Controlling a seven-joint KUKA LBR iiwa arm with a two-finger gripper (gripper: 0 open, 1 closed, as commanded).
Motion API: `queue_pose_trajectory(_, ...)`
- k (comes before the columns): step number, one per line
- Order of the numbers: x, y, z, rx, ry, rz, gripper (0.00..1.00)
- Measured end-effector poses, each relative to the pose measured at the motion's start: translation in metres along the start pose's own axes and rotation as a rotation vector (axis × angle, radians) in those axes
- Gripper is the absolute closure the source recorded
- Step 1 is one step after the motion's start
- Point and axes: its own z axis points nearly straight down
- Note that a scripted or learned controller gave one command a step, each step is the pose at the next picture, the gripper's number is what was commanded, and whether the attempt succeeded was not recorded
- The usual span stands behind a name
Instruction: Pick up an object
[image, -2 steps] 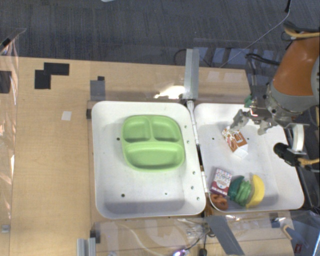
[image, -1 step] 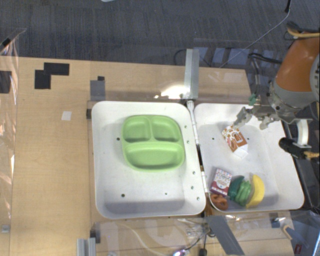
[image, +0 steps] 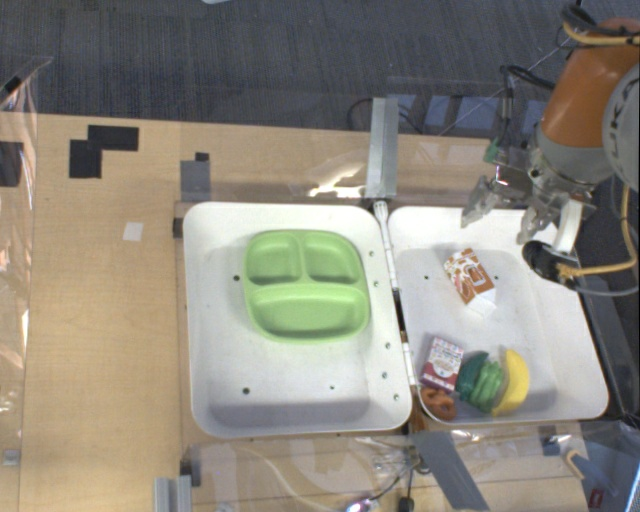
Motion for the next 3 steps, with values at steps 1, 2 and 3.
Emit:
queue_pose_trajectory(1, -0.023, -0.003, 0.135, 0.003, 0.0, -0.089, 0.0)
queue_pose_trajectory(2, -0.022, -0.002, 0.123, -0.001, 0.001, -0.091, 1.0)
queue_pose_trajectory(3, -0.007, -0.014, 0.02, -0.001, 0.001, -0.236, 1.0)
